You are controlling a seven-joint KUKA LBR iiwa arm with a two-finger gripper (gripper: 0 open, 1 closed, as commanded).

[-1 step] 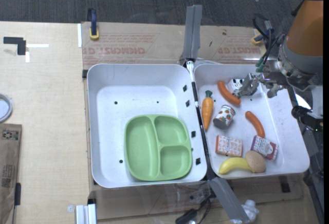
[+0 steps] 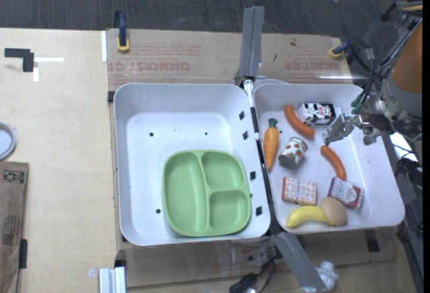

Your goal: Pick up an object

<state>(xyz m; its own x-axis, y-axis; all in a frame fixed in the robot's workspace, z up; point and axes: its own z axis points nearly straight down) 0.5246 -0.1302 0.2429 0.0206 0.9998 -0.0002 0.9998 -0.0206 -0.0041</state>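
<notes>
Over the right bin [image 2: 376,218], seen from the fixed overhead camera, the gripper [image 2: 341,129] hangs with its fingers parted and nothing between them. Directly below its tips lies a sausage [image 2: 334,160]; a second sausage [image 2: 298,121] and a black-and-white carton [image 2: 318,112] sit to the gripper's left, a small can [image 2: 293,152] lower left. My reading: this is the approach step, nothing grasped yet. The next move calls for a straight descent to straddle the near sausage, then closing firmly.
</notes>
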